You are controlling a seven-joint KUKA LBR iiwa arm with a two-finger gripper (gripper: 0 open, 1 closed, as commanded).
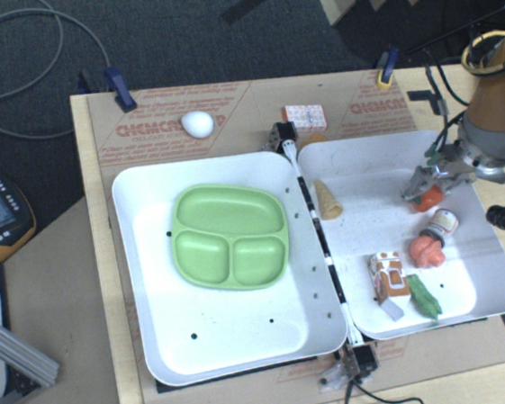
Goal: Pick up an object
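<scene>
Nearest us, by the right bin's (481, 302) front edge, lie a green toy (424, 296) and small box (388, 276); toward its right edge we find an orange-red piece (430, 195) directly under the gripper (432, 183), fingers apparently straddling it, contact unconfirmed

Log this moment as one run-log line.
arm: over right bin | claw: low, at small orange-red object | grasp: unconfirmed | green tray: left bin

Two white bins (160, 343) sit side by side. One green divided plate (230, 235) lies in the left one. The right bin (489, 292) holds perhaps six small toys. Beyond them: one white egg (196, 123), one small box (304, 116), two blue clamps (118, 88).
</scene>
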